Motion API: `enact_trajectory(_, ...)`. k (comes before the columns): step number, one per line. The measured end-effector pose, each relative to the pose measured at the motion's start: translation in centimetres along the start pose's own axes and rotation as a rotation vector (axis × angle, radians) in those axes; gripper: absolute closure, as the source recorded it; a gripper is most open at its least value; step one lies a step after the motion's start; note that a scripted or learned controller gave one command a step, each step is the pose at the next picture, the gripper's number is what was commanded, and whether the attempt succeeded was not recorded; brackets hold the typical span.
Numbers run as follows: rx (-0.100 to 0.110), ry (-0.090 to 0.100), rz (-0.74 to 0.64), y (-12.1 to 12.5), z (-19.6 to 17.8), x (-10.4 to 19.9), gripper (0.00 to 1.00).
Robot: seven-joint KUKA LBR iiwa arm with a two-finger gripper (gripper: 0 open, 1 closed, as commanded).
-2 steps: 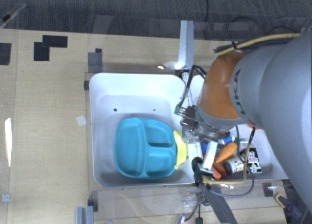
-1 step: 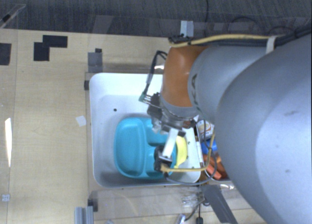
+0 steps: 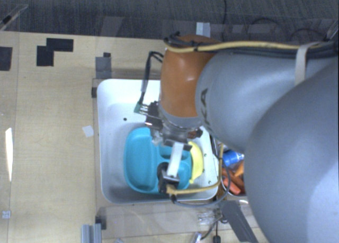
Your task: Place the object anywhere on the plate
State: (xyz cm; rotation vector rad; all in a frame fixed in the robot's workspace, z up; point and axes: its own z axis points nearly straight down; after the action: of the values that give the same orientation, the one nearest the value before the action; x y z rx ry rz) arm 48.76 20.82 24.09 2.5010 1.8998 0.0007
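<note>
A light blue plate point(image 3: 139, 162) lies in the left white bin point(image 3: 114, 120), toward its front. My gripper point(image 3: 176, 144) hangs below the orange wrist band, directly over the plate's right part, and the wrist hides what is under it. A yellow curved object point(image 3: 197, 160) shows just right of the gripper at the plate's right rim. Whether it rests on the plate or beside it I cannot tell.
The grey arm covers most of the right bin; a blue object point(image 3: 232, 158) and an orange object point(image 3: 237, 176) peek out at that bin's left side. The back-left part of the left bin is bare white floor.
</note>
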Motion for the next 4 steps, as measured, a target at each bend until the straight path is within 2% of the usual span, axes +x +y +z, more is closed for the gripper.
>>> enact_trajectory(1,0.005,-0.004,0.325,-0.3,7.0,0.7,1.00)
enact_trajectory(2,0.001,0.000,0.055,6.4,6.1,-2.4,1.00)
enact_trajectory(3,0.001,0.000,0.229,-0.1,2.2,2.2,1.00)
enact_trajectory(4,0.001,0.000,0.228,-0.1,2.2,2.2,0.00)
